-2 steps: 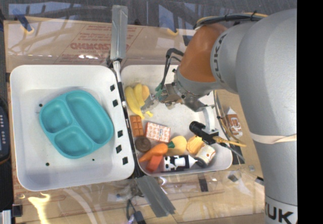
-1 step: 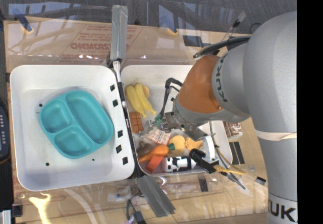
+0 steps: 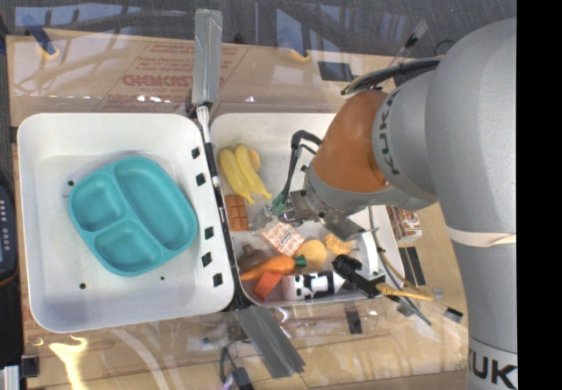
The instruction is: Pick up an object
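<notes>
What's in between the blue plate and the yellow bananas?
In the camera view, the two bins' white walls and a grey taped strip separate the blue plate from the bananas.

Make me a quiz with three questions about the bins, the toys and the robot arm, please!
1. Where does the teal tray lie?
A. left bin
B. right bin
C. floor

2. What colour are the bananas?
A. red
B. yellow
C. blue

3. Where is the end effector?
A. over the left bin
B. over the right bin, among the toys
C. off the bench

Answers: 1 A, the tray sits alone in the left bin. 2 B, they are plainly yellow. 3 B, the arm reaches down into the right bin, by the bananas.
</notes>
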Motion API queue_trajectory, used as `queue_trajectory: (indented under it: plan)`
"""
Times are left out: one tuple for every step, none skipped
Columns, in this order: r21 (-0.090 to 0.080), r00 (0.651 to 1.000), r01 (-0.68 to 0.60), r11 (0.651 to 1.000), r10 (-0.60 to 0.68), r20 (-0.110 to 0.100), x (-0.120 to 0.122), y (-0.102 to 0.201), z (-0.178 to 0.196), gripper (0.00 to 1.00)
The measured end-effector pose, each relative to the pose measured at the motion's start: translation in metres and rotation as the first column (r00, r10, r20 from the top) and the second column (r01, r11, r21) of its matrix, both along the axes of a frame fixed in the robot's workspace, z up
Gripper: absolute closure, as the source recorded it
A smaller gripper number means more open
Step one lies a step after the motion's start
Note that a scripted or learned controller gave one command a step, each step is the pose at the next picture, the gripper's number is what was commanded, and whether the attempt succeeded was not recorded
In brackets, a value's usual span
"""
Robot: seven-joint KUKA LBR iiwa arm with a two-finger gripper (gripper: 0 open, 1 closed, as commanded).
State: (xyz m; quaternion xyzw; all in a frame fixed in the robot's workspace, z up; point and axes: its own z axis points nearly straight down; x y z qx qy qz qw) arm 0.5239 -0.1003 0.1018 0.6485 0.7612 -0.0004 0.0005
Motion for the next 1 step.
queue_trajectory:
  plan:
    - [0.002, 0.976, 0.219, 0.976, -0.219, 0.000, 0.0690, 0.0735, 0.0907, 1.00]
